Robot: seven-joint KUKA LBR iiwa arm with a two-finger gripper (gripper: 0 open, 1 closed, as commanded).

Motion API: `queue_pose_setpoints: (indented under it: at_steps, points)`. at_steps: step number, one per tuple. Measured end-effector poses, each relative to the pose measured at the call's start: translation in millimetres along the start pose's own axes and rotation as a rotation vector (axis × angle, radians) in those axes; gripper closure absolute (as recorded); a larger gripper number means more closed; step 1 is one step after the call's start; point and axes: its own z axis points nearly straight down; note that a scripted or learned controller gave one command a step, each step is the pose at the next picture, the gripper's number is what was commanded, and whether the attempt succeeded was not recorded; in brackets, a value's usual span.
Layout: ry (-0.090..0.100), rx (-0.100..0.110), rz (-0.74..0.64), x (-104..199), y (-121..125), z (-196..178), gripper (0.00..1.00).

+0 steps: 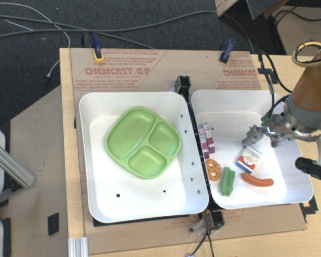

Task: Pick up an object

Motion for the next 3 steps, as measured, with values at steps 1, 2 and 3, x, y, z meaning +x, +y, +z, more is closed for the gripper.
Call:
queue_pose_setpoints:
  at_steps: [1,2,3]
  points:
    - [0.0,0.0,0.0,-1.1,-8.0,45.7,0.0]
    - [-0.002,-0.006,0.001,-1.5,-6.5,32.3,1.0]
    - [-0.004,-0.01,0.0,-1.6,-13.5,-14.3,1.0]
